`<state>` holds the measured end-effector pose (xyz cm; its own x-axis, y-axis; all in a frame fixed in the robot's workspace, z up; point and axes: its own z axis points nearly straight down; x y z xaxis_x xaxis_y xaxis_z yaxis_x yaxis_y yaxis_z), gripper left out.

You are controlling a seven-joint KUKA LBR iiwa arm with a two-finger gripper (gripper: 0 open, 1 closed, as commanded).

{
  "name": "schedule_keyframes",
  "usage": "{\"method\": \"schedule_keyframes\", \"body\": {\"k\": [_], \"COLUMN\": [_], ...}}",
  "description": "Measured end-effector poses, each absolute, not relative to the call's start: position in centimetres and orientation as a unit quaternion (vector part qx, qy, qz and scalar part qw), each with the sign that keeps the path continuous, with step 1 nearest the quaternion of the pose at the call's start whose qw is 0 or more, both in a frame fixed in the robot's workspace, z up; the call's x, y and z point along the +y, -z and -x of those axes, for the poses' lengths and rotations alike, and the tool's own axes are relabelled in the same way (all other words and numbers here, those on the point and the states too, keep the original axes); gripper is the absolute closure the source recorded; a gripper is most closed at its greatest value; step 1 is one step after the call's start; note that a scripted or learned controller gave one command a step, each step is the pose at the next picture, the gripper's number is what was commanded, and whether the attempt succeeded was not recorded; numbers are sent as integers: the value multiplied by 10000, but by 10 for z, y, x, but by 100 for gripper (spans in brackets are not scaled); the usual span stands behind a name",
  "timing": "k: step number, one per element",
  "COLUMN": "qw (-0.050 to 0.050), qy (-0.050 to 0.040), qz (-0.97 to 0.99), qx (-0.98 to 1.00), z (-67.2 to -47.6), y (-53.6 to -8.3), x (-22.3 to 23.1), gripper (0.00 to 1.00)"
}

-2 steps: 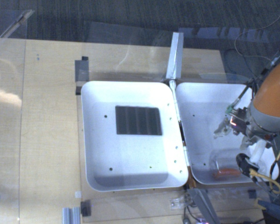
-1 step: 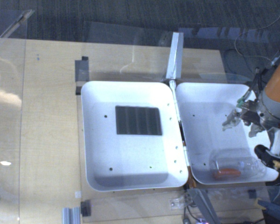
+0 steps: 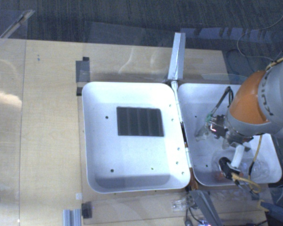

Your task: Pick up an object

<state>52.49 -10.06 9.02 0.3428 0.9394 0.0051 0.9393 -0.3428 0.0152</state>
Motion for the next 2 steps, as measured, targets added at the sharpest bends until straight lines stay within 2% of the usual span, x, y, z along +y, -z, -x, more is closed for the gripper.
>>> {"method": "schedule_keyframes", "body": {"k": [1, 2], "qw": [67, 37], "qy": [-86, -21], "qz": [-8188, -7347], "qx": [5740, 6784], "z": [-527, -518], "y": [-102, -228], "x": [-100, -168], "gripper": [100, 100]}}
